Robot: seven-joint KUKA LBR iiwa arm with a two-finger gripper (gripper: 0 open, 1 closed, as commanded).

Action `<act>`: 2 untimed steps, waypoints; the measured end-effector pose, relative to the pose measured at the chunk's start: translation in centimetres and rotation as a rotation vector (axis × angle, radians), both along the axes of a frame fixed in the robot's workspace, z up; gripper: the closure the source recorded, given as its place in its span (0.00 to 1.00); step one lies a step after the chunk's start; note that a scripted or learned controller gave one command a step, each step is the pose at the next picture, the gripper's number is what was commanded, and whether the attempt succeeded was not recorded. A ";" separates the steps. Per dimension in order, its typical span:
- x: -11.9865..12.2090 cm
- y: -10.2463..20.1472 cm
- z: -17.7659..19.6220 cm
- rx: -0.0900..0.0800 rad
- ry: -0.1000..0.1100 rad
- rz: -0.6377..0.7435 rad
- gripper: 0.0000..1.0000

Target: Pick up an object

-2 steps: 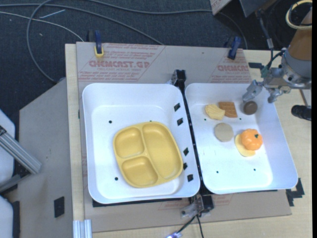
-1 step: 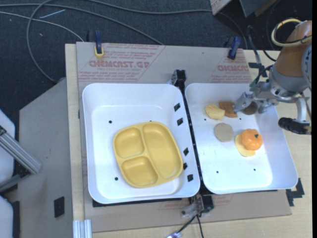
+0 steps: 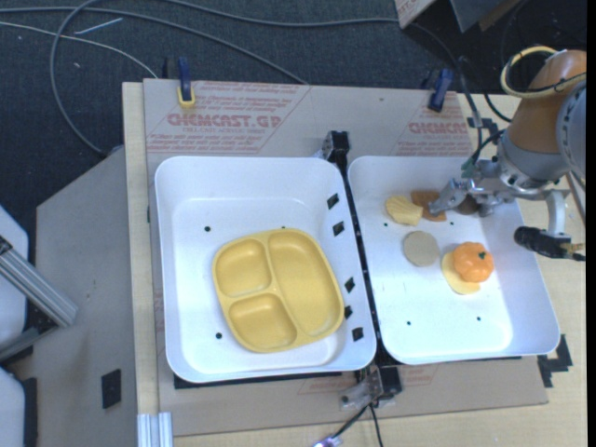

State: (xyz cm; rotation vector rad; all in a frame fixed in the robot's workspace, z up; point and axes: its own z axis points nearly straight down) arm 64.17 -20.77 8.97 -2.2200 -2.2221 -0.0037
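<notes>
Here, note that the gripper (image 3: 453, 197) hangs over the right bin's (image 3: 521, 338) far side, finger state unreadable, with the brown piece (image 3: 426, 198) just left of it.

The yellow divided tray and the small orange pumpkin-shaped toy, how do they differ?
The yellow divided plastic tray is broad, flat and pale yellow; the small orange pumpkin-shaped toy is round, compact and deeper orange. The tray lies in the left white bin, the toy in the right white bin. Both rest untouched.
</notes>
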 end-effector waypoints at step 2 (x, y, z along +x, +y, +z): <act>1.3 -0.4 7.4 -0.005 -0.007 0.001 1.00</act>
